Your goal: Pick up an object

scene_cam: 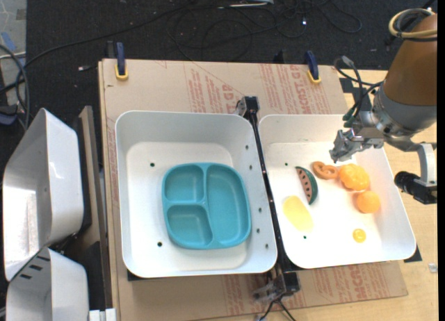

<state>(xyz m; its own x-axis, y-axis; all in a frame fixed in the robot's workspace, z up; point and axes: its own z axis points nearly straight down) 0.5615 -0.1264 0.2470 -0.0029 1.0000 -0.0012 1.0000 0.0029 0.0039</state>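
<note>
Pincer [342, 151] above right bin [389, 243], state unclear; watermelon slice [306, 184] long axis near-vertical, slightly tilted.

Toy foods [354, 178] crowd the right bin's [389, 247] centre; its near edge lies open.

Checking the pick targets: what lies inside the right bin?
The right bin holds a watermelon slice, a pale yellow piece, orange pieces and a small yellow piece. The gripper covers some floor.

One fixed cam above bench [208, 83], angled down (slanted) over both bins [132, 174], arm [410, 69] entering right.
</note>
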